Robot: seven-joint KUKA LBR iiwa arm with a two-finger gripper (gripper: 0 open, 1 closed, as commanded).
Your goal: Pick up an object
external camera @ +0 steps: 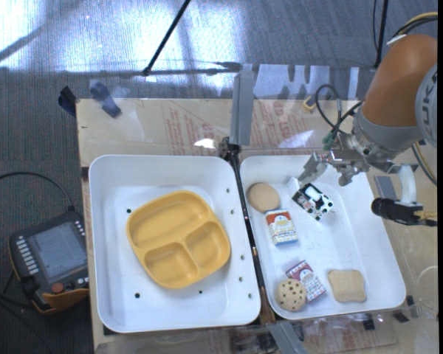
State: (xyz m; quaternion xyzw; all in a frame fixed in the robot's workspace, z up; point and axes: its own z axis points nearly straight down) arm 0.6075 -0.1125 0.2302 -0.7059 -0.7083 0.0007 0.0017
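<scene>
The arm reaches in from the right over the right bin (390, 271), and its pincer (326, 167) hangs above the bin's upper part with its two fingers spread apart and nothing between them. Just below and a little left of the fingertips lies a small black-and-white toy (314, 201), the thing closest to being taken; it rests on the bin floor, apart from the fingers as far as the slanted view lets one judge. Around it lie a round tan biscuit (263, 196), a small orange-and-white carton (282, 227), a red-and-white packet (307, 279), a chocolate-chip cookie (290, 294) touching that packet, and a slice of toast (346, 286) near the bottom right corner. The left bin (111, 198) holds a yellow divided plate (179, 238). This looks like the approach step, before any grasp: the pick is not yet made. The next move seems to call for lining the spread fingers over the toy, lowering until they straddle it, then pinching and lifting; the toy's irregular shape may let it slip or tip.
</scene>
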